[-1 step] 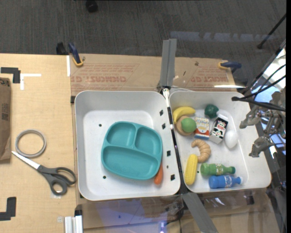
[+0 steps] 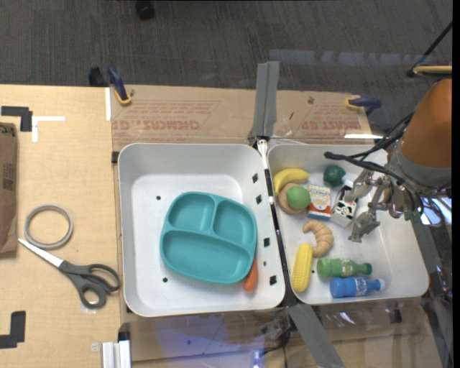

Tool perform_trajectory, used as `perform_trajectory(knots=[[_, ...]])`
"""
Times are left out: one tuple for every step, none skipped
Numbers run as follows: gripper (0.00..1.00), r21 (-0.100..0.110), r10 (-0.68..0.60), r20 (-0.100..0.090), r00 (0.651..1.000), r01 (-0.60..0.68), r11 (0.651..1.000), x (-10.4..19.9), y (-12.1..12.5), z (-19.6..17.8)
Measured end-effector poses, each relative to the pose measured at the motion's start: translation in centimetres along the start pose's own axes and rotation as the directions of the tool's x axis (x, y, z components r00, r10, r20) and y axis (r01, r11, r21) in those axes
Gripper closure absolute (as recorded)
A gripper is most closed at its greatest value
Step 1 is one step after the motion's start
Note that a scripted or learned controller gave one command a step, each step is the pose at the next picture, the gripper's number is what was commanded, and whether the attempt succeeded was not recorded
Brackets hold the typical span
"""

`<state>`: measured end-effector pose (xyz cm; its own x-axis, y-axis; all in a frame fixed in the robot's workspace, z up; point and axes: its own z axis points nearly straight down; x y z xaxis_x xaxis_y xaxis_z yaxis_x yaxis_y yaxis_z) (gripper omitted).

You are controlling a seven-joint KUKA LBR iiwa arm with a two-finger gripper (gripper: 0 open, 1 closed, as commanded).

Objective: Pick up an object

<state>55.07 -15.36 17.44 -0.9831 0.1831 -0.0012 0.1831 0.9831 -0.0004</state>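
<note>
A dark grey carpet floor [image 2: 215,36] fills the top of the view, with a small black object [image 2: 145,9] lying on it near the upper edge. Below it sits a light wooden bench top [image 2: 65,180] marked with black tape corners [image 2: 16,115] and a strip of white tape [image 2: 50,120]. A flattened sheet of brown cardboard [image 2: 180,115] with red print lies behind the bins, held by blue clamps [image 2: 118,85]. A roll of tape [image 2: 48,225] and grey-handled scissors [image 2: 75,273] rest on the wood, apart. A brown paper bag [image 2: 7,187] lies at the left edge. Light is even.
</note>
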Motion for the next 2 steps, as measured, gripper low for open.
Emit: perform_trajectory(knots=[[0.0, -0.001, -0.07, 0.006, 0.998, 0.07, 0.998, -5.4, 5.7, 8.0], [0.0, 0.001, 0.035, 0.002, 0.999, -0.035, 0.999, -2.3, 5.6, 8.2]])
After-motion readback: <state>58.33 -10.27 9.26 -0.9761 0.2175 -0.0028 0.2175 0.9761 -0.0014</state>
